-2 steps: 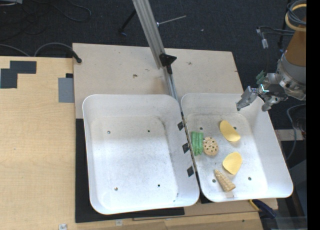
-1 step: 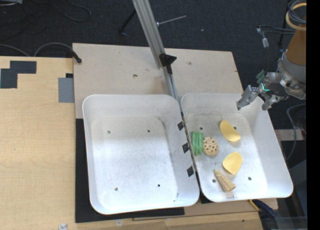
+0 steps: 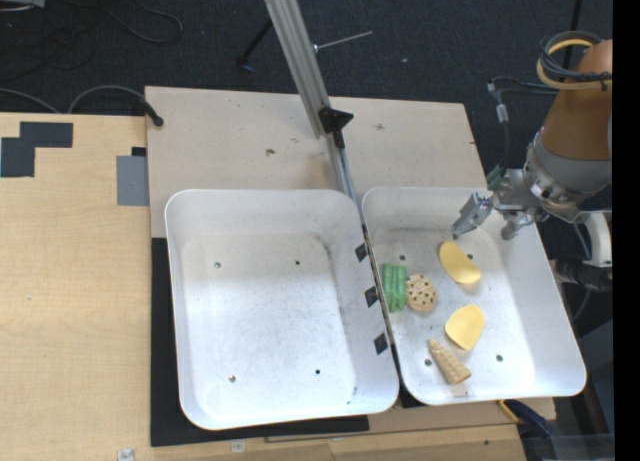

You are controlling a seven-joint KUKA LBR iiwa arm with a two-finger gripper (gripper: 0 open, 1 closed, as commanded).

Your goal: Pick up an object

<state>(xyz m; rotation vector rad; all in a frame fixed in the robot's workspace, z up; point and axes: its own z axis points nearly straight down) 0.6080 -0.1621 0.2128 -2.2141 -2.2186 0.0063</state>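
Dark floor strewn with cables behind; pale worktop (image 3: 250, 139) in front, bearing two shallow white bins side by side. Left bin (image 3: 200, 249) bare white. Right bin (image 3: 540, 349) holding five small items: green ridged piece (image 3: 394, 287) against the dividing wall, long axis running up and down the frame; round tan perforated ball (image 3: 421, 295) just beside it, touching or nearly so; upper yellow slice (image 3: 460, 263), long axis slanting from upper left to lower right; lower yellow slice (image 3: 465, 327), tilted the opposite way; tan cone-like piece (image 3: 449, 361) near the front wall, narrow end pointing up-left. Grey arm with orange band (image 3: 580, 114) reaching in from the right. End effector (image 3: 490, 217) above the bin's far right corner, fingers spread apart, nothing between them, hanging just above the upper yellow slice but seemingly clear of it. Slanted aluminium bar (image 3: 300, 59) rising behind the bins.
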